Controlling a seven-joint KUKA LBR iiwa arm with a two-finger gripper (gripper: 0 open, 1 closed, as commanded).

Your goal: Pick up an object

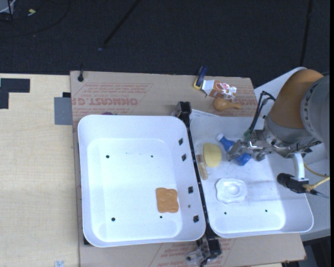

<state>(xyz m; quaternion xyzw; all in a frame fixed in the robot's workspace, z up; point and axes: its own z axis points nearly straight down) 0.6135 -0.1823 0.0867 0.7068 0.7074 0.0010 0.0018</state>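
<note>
The left bin (100,143) holds one thing, an orange-brown toast-shaped piece (167,199) lying flat near its front right corner. The right bin (292,218) holds a yellow oval piece (212,154) beside the divider, a white fried-egg toy (231,190) in front of it, and a blue object (229,146) at the tips of the hand (240,152). The hand sits low over that blue object, touching it; whether it grips cannot be told. Both bins rest on a cardboard sheet (133,93) on the pale wooden worktop (28,177). Behind the right bin lie a small red-and-white packet (222,88) and a tan toy (225,104). Dark carpet (156,26) fills the background.
</note>
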